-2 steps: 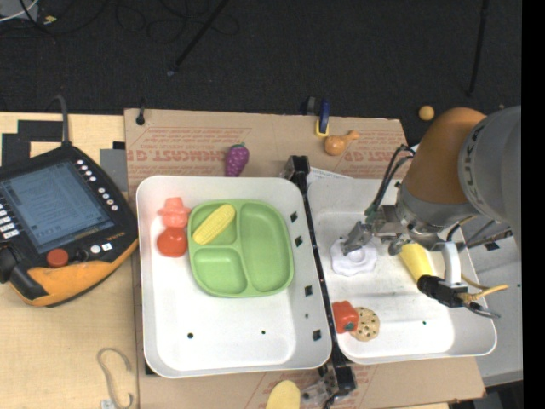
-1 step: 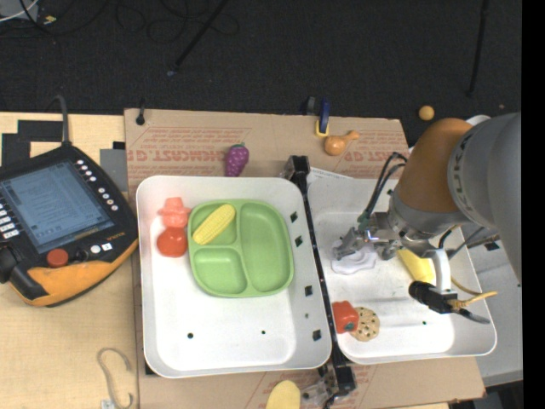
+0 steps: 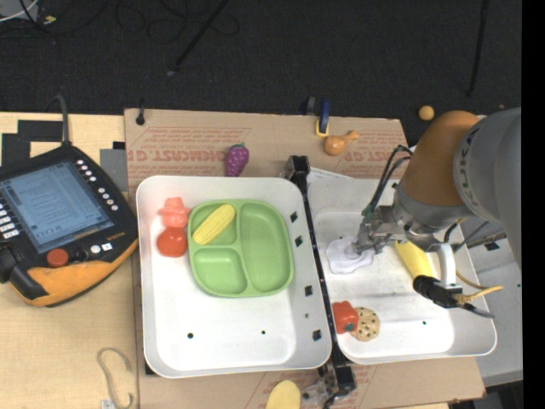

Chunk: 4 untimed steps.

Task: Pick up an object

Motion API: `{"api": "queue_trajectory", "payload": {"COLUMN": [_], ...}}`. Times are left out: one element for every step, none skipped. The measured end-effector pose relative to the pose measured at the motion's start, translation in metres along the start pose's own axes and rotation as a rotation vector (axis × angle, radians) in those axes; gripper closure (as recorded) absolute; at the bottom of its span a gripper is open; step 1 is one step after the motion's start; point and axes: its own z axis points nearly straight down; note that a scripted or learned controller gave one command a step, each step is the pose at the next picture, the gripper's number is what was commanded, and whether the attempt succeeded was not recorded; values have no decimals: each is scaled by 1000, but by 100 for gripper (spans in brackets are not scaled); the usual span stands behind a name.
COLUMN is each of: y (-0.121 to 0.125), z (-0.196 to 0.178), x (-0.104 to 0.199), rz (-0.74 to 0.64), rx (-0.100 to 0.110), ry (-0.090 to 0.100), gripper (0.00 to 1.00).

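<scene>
My gripper (image 3: 364, 244) is low in the right bin (image 3: 400, 343), its tip right at a pale lavender-white object (image 3: 345, 256) on the bin floor. A yellow banana-like piece (image 3: 415, 259) lies just to the right of it, partly under the wrist. Near the right bin's front left corner sit a red piece (image 3: 344, 316) and a cookie (image 3: 367, 323), side by side. In the left bin (image 3: 226, 348) stands a green divided plate (image 3: 243, 247) with a yellow corn cob (image 3: 212, 223) in its upper left compartment. A pink figure (image 3: 174, 212) and a red tomato (image 3: 171, 243) lie left of the plate.
Purple grapes (image 3: 237, 158) and an orange gourd (image 3: 339, 142) lie on the cardboard behind the bins. A yellow object (image 3: 283, 394) rests in front of the bins. A teach pendant (image 3: 55, 220) is on the bench at the left. The arm covers the right bin's back right.
</scene>
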Motion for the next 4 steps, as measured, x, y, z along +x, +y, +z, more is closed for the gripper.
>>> {"api": "queue_trajectory", "payload": {"y": [-5, -7, -7, -47], "z": [-44, -96, -128, -117], "x": [-5, 5, 3, 34], "rz": [4, -4, -4, -6], "rx": [5, 5, 5, 13], "ry": [0, 0, 0, 2], "gripper": [100, 100, 100, 100]}}
